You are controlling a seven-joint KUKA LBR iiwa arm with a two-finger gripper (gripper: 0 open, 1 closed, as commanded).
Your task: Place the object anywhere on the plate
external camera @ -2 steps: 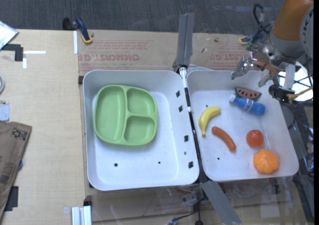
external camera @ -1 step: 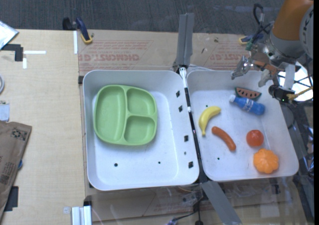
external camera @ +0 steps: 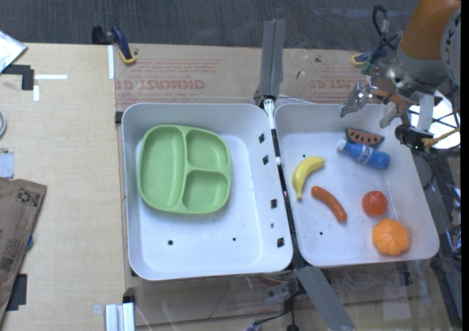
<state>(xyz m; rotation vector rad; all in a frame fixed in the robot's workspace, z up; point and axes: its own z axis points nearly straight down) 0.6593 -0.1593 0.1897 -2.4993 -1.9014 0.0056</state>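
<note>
Two shallow white bins are counted on the bench (external camera: 58, 124), set side by side. The left bin (external camera: 198, 249) lies well away from the hand, on the far side of the divider; the right bin (external camera: 330, 245) begins just below the hand. One arm (external camera: 429, 18) is seen, and it is cut off by the frame's upper right corner, so that little beyond its orange band and wrist can be made out.

One green plate (external camera: 185, 168) with three compartments is found in the left bin, well apart from the hand.

Six small objects are counted in the right bin. An orange fruit (external camera: 390, 237) and a red tomato (external camera: 374, 203) lie farthest below the hand. A sausage (external camera: 329, 203) and a banana (external camera: 305, 173) lie below it and toward the divider. A blue bottle (external camera: 364, 154) and a watermelon slice (external camera: 364, 136) lie nearest, just beneath it, touching each other.

One hand (external camera: 374, 101) hovers over the right bin's far edge. Its fingers are spread apart, and nothing is held between them.
</note>
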